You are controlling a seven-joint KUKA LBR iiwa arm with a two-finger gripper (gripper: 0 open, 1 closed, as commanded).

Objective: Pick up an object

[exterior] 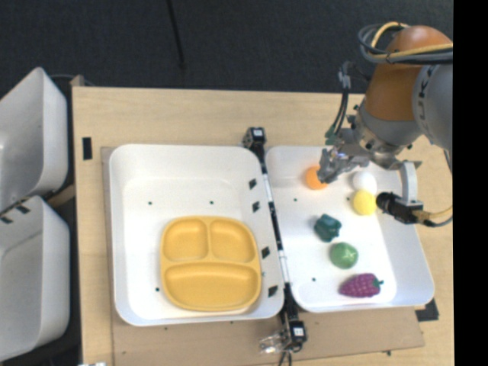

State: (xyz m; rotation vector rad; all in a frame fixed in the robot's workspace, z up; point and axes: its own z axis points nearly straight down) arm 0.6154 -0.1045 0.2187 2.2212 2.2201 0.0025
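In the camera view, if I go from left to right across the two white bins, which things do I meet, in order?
Yellow divided tray → orange ball → dark green piece → green apple → purple grapes. The gripper, the white ball and the yellow lemon overlap these in left-right position, so I leave them out.

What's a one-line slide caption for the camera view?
Hand low over an orange ball in the right bin; a yellow tray sits in the left bin.

No legible text, label, brand, number or sign on anything here
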